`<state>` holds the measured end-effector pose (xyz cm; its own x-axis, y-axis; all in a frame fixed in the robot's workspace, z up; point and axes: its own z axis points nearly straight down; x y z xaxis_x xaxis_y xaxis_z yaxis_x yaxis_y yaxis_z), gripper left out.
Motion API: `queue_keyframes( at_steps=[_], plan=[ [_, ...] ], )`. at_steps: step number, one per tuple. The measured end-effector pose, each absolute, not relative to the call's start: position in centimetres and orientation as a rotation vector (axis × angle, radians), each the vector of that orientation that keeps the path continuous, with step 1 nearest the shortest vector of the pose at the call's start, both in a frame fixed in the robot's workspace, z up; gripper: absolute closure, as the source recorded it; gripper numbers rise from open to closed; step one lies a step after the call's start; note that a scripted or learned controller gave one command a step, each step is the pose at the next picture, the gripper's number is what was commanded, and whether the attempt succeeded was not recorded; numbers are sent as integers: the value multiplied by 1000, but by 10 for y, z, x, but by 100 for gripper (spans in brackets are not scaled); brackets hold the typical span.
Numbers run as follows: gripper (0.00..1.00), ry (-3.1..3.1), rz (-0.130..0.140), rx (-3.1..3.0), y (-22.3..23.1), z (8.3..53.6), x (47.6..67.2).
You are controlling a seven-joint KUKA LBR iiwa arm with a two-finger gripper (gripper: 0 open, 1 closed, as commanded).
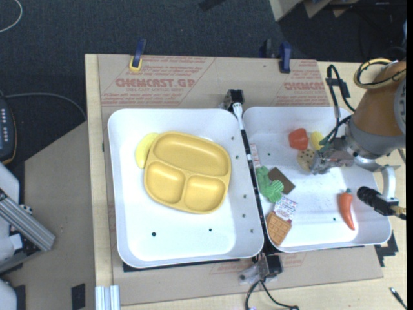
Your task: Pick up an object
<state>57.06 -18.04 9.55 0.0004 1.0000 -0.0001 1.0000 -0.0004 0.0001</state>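
My claw (321,162) is down in the right white bin (310,234), beside a small tan cookie toy (306,160). Nothing is lifted yet. I cannot tell if my claw is apart or together.

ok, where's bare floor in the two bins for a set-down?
Left bin: a wide bare strip along the near edge, below the yellow divided plate. Right bin: a bare patch between the green toy and the toy carrot. Crowded at the far right around the gripper, red toy and cookie.
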Motion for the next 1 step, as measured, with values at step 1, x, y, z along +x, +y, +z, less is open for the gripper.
queue_keyframes(
  at_steps=[1],
  plan=[
    [100,2217,4,2218,-184,139,572]
  ],
)
